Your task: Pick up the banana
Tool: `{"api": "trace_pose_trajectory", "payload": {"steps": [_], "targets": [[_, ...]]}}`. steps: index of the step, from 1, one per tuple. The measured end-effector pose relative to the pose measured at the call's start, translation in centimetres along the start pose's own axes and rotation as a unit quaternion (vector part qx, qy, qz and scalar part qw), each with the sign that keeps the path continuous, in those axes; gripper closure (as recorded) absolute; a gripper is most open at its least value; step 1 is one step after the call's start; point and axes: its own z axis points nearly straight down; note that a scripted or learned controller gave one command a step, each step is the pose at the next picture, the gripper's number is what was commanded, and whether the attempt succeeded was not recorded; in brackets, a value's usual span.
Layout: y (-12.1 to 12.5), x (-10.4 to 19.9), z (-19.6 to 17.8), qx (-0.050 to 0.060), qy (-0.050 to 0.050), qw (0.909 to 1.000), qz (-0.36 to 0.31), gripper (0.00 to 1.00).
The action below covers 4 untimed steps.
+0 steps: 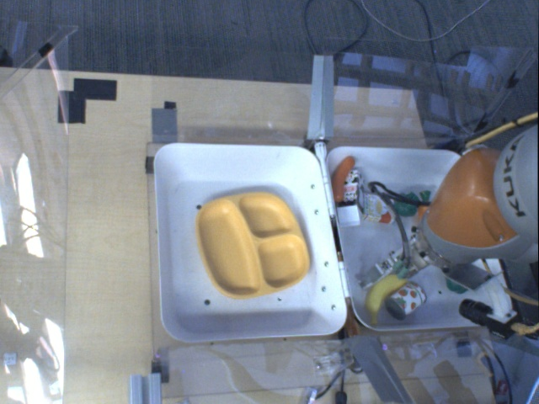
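Two shallow white bins side by side on pale wooden surface (pixel 101 225). Left bin (pixel 181 310) holding yellow three-compartment tray (pixel 251 244), lying flat near centre. Right bin (pixel 366 314) cluttered. Banana (pixel 383 291) lying near front of right bin, toward its left wall, curved, one end pointing to front-left, other end up toward arm. Small patterned box (pixel 407 300) just right of banana, touching or nearly touching it. Red-and-white bottle-like item (pixel 346 183) at rear left of right bin, along dividing wall; green item (pixel 414 199) and dark cable-like piece (pixel 383 194) behind, near rear centre. Arm entering from right, orange band (pixel 467 204) over right half of bin. Jaws (pixel 402 263) low over bin, just above upper end of banana; metallic tips blurred against clutter, state of jaws (apart or together) not possible to tell. Banana not visibly between jaws, resting on bin floor. Clear acrylic panels at left and rear of surface; black cables (pixel 370 15) looping on dark floor behind.
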Motion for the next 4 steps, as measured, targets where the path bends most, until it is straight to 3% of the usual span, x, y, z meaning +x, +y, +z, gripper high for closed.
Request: {"api": "trace_pose_trajectory", "payload": {"steps": [1, 2, 3, 4], "targets": [[0.3, -0.1, -1.1, -0.003, -0.001, 1.0000, 0.000, 1.00], [0.3, -0.1, -1.1, -0.003, -0.001, 1.0000, 0.000, 0.00], [0.3, 0.4, -0.1, 0.000, -0.002, 0.9975, -0.071, 0.00], [0.3, 0.4, -0.1, 0.000, -0.002, 0.9968, -0.080, 0.00]]}}
